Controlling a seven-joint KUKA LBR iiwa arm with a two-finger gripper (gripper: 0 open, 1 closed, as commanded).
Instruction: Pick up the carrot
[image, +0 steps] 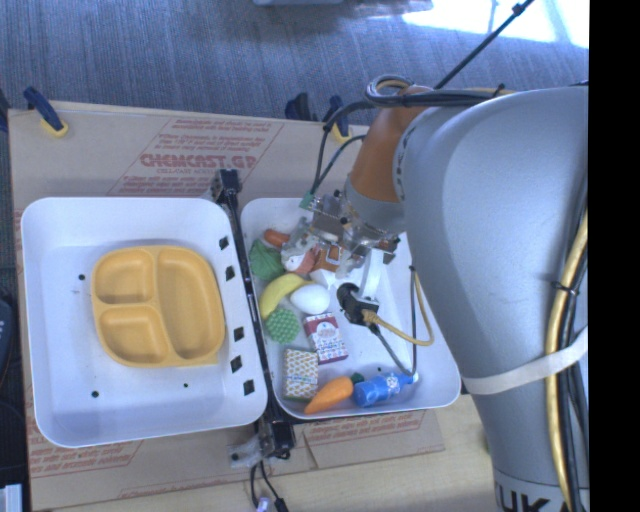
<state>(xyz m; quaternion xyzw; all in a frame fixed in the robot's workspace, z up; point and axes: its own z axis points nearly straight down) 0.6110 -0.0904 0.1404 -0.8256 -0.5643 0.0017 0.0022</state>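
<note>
The carrot (330, 394), orange with a green top, lies at the near edge of the right bin (432, 375), between a patterned box (300, 372) and a blue bottle (383, 389). My gripper (318, 246) hangs over the far part of that bin, above a jumble of toy food. It is well away from the carrot, about a bin's length farther back. Nothing of the carrot is near it. The grey arm with its orange band (378, 165) covers the bin's right side.
The right bin also holds a banana (280, 292), a white egg (311, 299), a green leafy piece (264, 262), a green textured piece (283, 325) and a red box (326, 337). In the left bin (50, 240) sits a yellow divided plate (158, 303).
</note>
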